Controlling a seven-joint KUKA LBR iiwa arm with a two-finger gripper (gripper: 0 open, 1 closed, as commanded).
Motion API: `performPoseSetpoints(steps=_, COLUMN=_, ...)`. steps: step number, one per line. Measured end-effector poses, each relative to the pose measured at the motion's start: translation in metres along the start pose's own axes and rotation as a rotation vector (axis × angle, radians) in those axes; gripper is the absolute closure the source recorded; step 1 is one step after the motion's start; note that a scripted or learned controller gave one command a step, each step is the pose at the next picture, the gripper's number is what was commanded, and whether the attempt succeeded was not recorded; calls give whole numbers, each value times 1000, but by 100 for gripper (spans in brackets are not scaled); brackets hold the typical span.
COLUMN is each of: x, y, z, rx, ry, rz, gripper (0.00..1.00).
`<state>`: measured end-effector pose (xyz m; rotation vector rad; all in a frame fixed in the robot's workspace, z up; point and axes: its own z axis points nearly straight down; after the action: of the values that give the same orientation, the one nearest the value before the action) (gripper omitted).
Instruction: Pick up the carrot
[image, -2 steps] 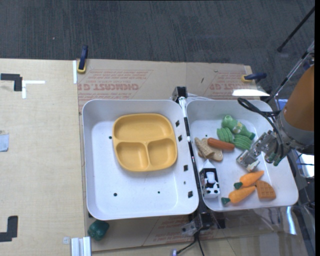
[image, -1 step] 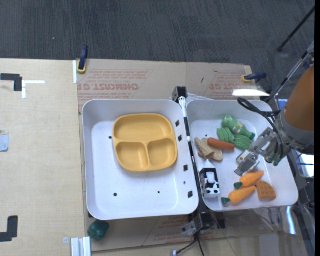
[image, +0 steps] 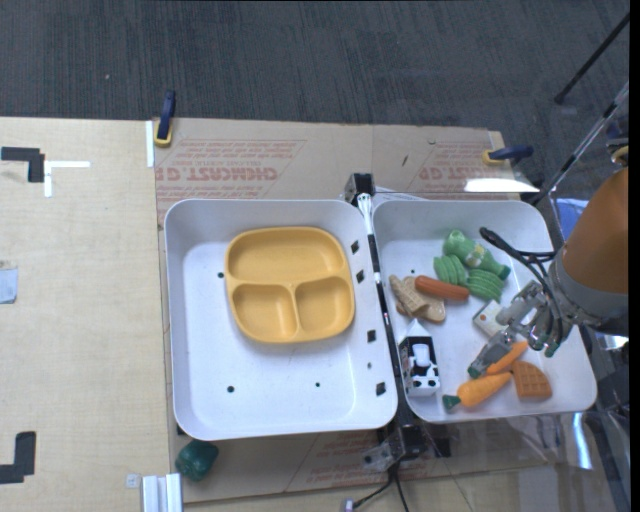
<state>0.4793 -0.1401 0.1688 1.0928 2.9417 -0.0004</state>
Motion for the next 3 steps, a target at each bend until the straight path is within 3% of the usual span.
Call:
performPoseSetpoints(steps=1, x=-36, y=-43, z=77, rx=1, ry=1, rz=187, gripper=0)
performPoseSetpoints(steps=2, x=-38, y=-42, z=68, rx=-2, ry=-3, rz=192, gripper=100)
performPoseSetpoints(steps=3, x=-9, y=37, z=46, rx=0, ry=0, rz=220, gripper=100)
